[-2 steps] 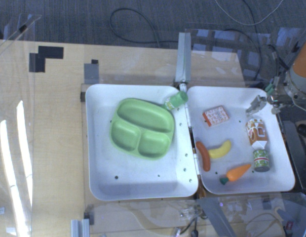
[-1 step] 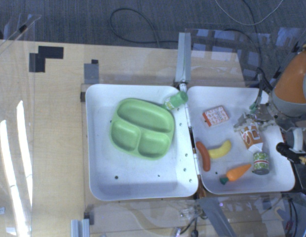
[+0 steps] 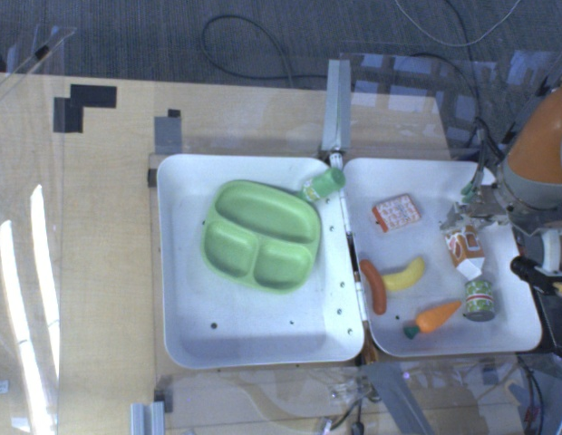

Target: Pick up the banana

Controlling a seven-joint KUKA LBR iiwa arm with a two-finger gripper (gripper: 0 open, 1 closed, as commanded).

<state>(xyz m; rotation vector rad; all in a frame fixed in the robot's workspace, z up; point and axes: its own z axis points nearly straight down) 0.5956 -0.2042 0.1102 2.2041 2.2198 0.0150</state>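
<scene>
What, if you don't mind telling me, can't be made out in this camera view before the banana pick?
- Gripper: small and dark in the camera view, finger state unreadable.
- Arm: cut off by the right edge.
- Red packet and can: labels too small to read.
- Banana: fully visible.

I count two white bins: the left bin and the right bin, side by side. Taking the right bin as my landmark, I see six loose items inside it: one banana, one red sausage just left of the banana, one carrot, one small can, one red-and-white packet and one brown-and-white wrapper. In the bin to its left I count one green divided plate. One small green bottle rests on the shared rim.
</scene>
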